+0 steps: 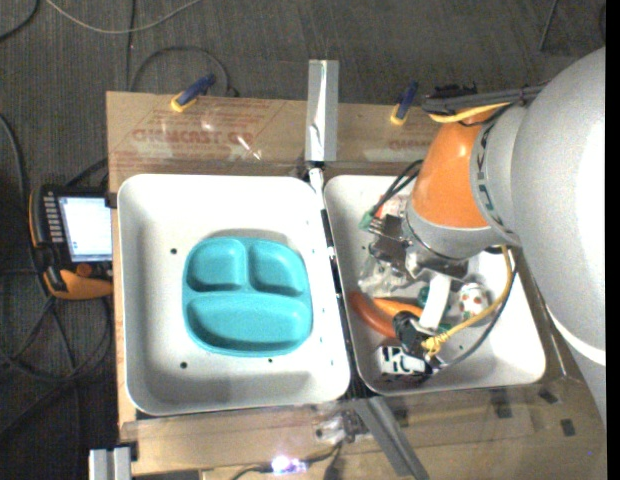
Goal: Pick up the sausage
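1. Camera view, bench: two shallow white bins side by side on a board, the left bin [140, 298] at 9 o'clock of the picture's middle, the right bin [510, 363] at 3 to 4 o'clock.
2. Left bin, contents: one teal divided tray [248, 296], three compartments, lying flat near the bin's middle.
3. Right bin, contents: a heap of small items under the arm. The sausage [375, 313], orange-brown and curved, lies at about 8 o'clock of the bin's middle, close to the wall shared with the left bin. A black-and-white item [402, 361] lies at 6 o'clock of the sausage, near the bin's front wall. A white round item [471, 295] lies at 3 o'clock of the sausage; other items are too jumbled to name.
4. Arm [560, 188]: grey, with an orange band [450, 173], entering from 3 o'clock and reaching down over the right bin's upper half.
5. Gripper [390, 258]: low over the heap, at about 1 o'clock of the sausage and near it. Whether the jaws are wide or closed cannot be told; the wrist hides them, and no item is seen held.
6. Surroundings: a handheld pendant [75, 233] with a lit screen at 9 o'clock of the left bin; two blue-and-yellow clamps [192, 91] on the board's far edge at 12 o'clock.
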Controlling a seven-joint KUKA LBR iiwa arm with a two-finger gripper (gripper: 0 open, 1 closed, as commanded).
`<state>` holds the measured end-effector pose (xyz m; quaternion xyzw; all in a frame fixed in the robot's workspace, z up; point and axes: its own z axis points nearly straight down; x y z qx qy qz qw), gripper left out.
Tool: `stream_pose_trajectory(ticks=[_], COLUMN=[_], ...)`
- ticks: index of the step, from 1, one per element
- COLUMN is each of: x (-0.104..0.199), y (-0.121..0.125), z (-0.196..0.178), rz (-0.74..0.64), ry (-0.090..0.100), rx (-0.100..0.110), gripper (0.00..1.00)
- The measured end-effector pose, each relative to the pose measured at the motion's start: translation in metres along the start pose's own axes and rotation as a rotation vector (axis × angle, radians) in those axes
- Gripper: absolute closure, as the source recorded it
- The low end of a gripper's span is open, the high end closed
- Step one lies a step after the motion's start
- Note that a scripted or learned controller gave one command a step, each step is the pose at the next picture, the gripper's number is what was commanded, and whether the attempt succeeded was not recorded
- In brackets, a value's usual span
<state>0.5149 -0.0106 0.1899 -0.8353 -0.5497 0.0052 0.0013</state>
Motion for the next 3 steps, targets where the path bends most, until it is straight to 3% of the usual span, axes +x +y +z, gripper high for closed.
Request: stream_pose_trajectory(ticks=[1, 2, 3], x=[0.000, 0.049, 0.060], y=[0.000, 0.018, -0.001], z=[0.000, 0.007, -0.075], rz=[0.001, 0.140, 0.145], ry=[-0.001, 0.001, 0.002], rx=[0.000, -0.004, -0.006], gripper=[0.00, 0.00, 0.00])
